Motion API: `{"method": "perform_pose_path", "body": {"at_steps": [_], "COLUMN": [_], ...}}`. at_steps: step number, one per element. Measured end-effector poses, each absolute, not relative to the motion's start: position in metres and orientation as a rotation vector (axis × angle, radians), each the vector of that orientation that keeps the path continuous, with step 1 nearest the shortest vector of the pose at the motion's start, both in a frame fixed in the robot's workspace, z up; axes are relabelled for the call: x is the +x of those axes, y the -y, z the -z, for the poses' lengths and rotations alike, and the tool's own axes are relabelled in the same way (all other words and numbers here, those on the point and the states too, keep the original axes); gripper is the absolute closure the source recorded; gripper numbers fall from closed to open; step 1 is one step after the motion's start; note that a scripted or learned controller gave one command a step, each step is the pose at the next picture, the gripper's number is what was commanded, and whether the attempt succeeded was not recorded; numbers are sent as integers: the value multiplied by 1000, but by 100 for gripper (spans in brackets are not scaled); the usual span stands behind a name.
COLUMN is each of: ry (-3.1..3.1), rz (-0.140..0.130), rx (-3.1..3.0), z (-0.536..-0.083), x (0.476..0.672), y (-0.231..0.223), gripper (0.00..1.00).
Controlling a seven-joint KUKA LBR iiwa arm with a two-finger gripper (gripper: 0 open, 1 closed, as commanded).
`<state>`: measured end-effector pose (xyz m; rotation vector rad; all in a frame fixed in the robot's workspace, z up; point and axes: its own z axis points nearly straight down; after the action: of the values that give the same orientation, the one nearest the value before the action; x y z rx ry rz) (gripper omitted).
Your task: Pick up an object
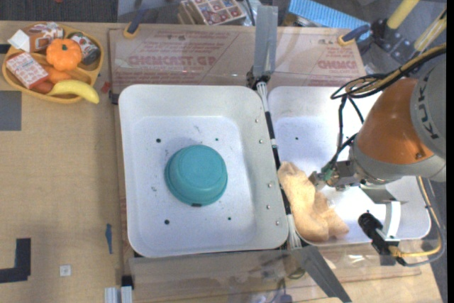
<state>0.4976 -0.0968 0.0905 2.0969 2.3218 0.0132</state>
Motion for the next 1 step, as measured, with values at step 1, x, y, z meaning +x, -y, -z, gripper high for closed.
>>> {"method": "perform_pose_path", "body": {"at_steps": [1], "ry": [-2371], "rz": [-1], "rx": [2060], "z": [-113], "x": [479], "y": [96], "gripper": [0]}}
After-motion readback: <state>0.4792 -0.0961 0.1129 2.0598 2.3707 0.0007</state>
